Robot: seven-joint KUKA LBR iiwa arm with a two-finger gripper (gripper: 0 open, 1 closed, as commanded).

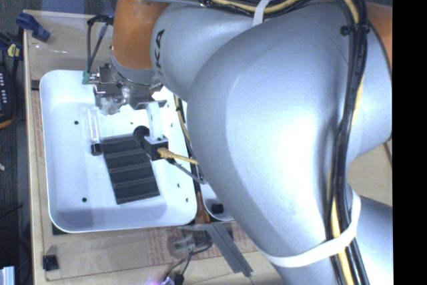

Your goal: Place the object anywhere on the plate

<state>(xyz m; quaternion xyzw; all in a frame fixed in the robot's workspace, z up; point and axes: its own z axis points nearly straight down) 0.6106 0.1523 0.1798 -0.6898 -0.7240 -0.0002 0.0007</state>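
Observation:
A dark grey ribbed slab (131,170) lies flat at a slant in the left white bin (67,210), near its middle. My gripper (115,135) hangs low over the slab's upper end, below the orange band of the wrist. Whether it touches or holds the slab cannot be told from here. The arm's big grey body hides nearly all of the right bin.
A small round white thing with a dark centre (217,210) peeks out under the arm by the right bin's near corner. Blue and dark tools (30,27) lie off the bench at the far left. The bin's left and near floor is bare white.

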